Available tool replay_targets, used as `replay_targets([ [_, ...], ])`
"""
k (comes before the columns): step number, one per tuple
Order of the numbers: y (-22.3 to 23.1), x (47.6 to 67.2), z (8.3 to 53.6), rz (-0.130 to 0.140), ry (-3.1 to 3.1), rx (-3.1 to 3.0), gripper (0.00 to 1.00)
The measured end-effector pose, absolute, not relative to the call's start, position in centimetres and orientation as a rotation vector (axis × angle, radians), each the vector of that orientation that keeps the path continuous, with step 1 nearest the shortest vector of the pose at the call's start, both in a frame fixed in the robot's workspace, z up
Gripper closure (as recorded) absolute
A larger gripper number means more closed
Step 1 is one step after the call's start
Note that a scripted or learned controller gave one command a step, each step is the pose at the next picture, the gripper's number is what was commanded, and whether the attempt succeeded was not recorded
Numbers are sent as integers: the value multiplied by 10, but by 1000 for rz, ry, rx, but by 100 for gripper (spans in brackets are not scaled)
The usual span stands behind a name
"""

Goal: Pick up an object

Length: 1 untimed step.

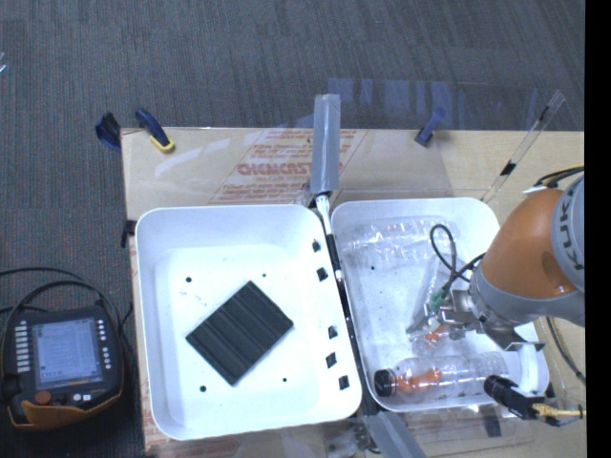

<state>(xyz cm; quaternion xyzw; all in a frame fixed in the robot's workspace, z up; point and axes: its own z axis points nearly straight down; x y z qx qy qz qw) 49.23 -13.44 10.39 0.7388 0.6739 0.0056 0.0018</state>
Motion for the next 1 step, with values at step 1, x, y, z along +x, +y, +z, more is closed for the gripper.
replay_targets([
  [1, -52, 513, 184, -6, 2249, 2202, 100],
])
